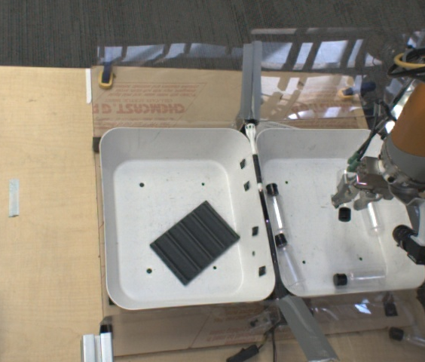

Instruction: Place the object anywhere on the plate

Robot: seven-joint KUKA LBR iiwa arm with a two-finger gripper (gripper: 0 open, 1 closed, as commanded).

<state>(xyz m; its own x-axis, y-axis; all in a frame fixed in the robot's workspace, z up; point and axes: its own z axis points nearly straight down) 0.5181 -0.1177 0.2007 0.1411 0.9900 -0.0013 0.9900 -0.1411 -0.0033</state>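
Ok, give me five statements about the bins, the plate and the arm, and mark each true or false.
1. The dark ribbed plate lies in the left bin. True.
2. The plate sits square to the bin walls. False: it lies at an angle.
3. The gripper is above the right bin. True.
4. The arm reaches over the left bin. False: it is over the right bin.
5. The bins stand side by side. True.

One fixed camera looks down at a slant — both white bins [114,225] in view.
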